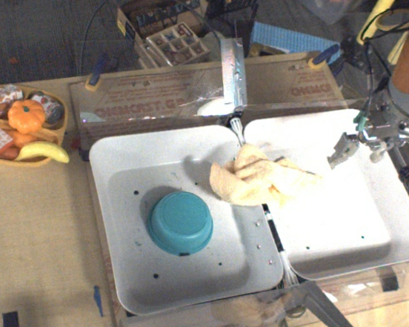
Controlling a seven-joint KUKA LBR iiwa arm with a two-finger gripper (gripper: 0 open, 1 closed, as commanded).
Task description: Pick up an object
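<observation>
A crumpled pale-yellow cloth is lying across the seam between the two shallow white bins, untouched by the arm.

The cloth is draping over both inner rims, its bulk sitting at the three o'clock side of the left white bin and a thinner tail trailing toward the middle of the right white bin. At about eight o'clock from the cloth, a round teal plastic bowl is resting upside down on the left bin's floor, apart from the fabric. The grey two-finger gripper is hanging over the right bin at roughly three o'clock from the cloth, near its tail but not touching it; whether its fingers are spread or closed cannot be told, and nothing is showing between them. Far off at ten o'clock, a yellow dish of toy food is sitting on the bench.
</observation>
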